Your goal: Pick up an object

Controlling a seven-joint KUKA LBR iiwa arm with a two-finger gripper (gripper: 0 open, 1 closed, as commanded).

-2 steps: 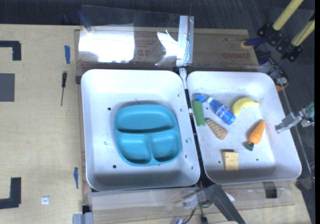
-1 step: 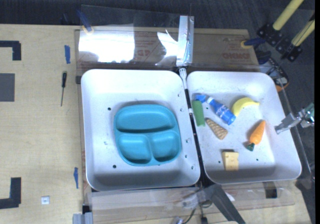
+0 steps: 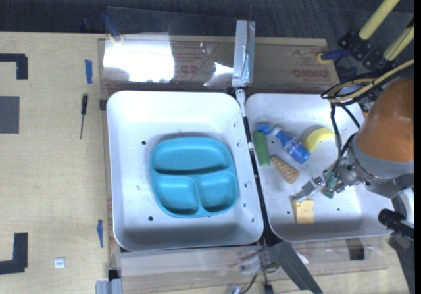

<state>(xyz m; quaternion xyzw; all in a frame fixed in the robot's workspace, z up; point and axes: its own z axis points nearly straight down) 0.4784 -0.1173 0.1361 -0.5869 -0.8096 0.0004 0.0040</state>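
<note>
Arm enters from the right; gripper (image 3: 314,187) sits low in the right shallow white plastic bin (image 3: 342,223), just above the small tan, cracker-like square (image 3: 303,210). Finger state: cannot tell, too small and cluttered. Nothing is visibly held. Likely target is that flat square, thin and hard to pinch. Nearby lie a ridged tan cone (image 3: 285,169), a blue-and-white tube (image 3: 289,146), a green stick (image 3: 262,149) and a rounded yellow piece (image 3: 318,138). The left white bin (image 3: 125,174) holds a glossy, three-compartment turquoise tray (image 3: 194,175).
</note>
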